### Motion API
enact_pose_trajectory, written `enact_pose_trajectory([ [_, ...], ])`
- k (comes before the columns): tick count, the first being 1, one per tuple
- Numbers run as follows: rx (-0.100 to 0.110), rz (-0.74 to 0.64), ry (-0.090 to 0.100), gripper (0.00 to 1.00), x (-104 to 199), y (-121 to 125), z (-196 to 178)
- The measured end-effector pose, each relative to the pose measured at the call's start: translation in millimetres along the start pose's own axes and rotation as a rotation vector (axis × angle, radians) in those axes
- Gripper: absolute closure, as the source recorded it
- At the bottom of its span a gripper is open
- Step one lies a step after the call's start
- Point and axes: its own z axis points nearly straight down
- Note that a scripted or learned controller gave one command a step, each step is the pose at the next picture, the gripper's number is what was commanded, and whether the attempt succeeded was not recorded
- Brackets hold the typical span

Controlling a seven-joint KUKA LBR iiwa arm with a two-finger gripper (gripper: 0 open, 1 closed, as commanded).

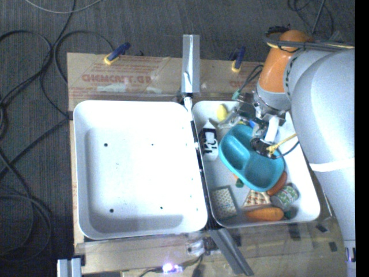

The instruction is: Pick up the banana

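Bench (pixel 115 77): brown board carrying two shallow white bins side by side.
Left bin (pixel 138 172): white floor with a few dark specks.
Right bin (pixel 220 173): crowded, and everything below lies in it.
Black-and-white object (pixel 209 141): against the bin's left wall, just nearer than the banana; too small to say what it is.
Banana (pixel 222 112): small yellow shape in the far-left corner of the right bin, close to the far wall. Little of it shows, so its long axis is hard to read; it seems to run roughly from the far wall toward the near one.
Grey ridged pad (pixel 223 198): near the bin's near-left corner.
Gripper (pixel 247 119): low over the far edge of the right bin, just right of the banana and above the bowl's far rim. Whether it is spread or pressed together cannot be told from this view, and nothing can be seen held in it.
Teal bowl (pixel 253 163): tilted, in the middle of the bin, well clear of the banana's corner.
Orange piece (pixel 265 213): along the near wall.
Can (pixel 286 195): near the near-right corner.
Relation that matters: the banana lies to the left of the gripper, toward the bin's left wall and at about the same depth.
Judgement: the grasp is not yet made. A short shift toward the far-left corner looks needed, and the two walls there leave little room.
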Motion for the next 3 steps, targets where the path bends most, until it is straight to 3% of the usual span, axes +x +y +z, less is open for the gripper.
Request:
enact_pose_trajectory([
  [1, -0.042, -0.070, 0.005, 0.00, 2, -33, -3],
  [2, 0.005, -0.032, -0.009, 0.00, 14, -8, 9],
  [3, 0.000, -0.030, -0.006, 1.00, 17, -7, -4],
])
